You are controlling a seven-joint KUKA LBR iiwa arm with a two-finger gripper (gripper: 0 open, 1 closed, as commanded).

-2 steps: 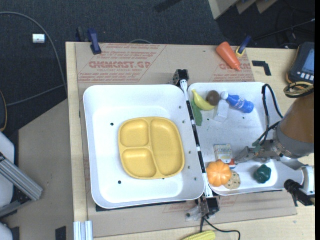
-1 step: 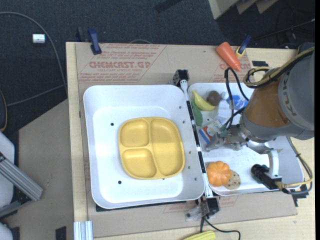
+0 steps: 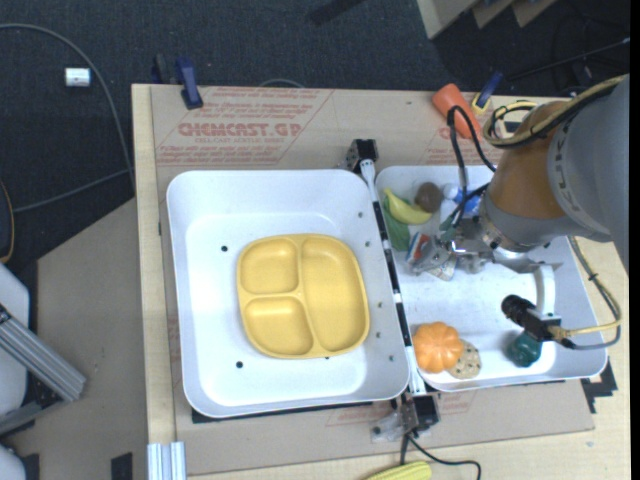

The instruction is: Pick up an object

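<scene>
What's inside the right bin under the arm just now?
In the right bin sit a banana, a small orange pumpkin, a speckled piece and a teal object. The arm covers the bin's far right part.

Lay loose in the right white bin (image 3: 575,368): small orange pumpkin (image 3: 438,346) at the near edge, touching a speckled beige cookie (image 3: 465,364). Sat farther back: yellow banana (image 3: 405,208) beside a brown round lump (image 3: 429,197). Rested near the front right corner: teal round object (image 3: 523,348).
</scene>
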